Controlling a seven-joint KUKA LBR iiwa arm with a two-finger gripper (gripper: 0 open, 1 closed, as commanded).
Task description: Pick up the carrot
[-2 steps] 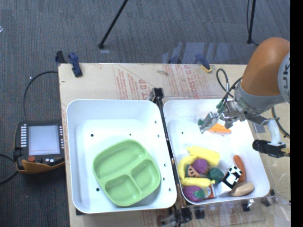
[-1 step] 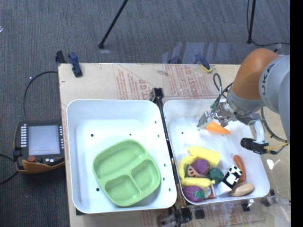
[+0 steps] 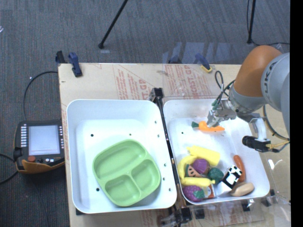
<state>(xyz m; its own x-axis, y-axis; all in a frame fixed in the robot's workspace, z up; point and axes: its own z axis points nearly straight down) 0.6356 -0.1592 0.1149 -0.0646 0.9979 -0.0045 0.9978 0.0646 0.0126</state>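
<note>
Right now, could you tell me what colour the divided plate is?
Light green plate, in the camera view.

Arm: single grey jointed metal robot arm (image 3: 279,86), entering from the right, wrist angled down and to the left. Band: rounded orange plastic collar (image 3: 253,70) above the wrist. End tool: small silver-grey two-finger gripper (image 3: 216,119), pointing downward. Finger spacing too small to make out from this view.
</note>
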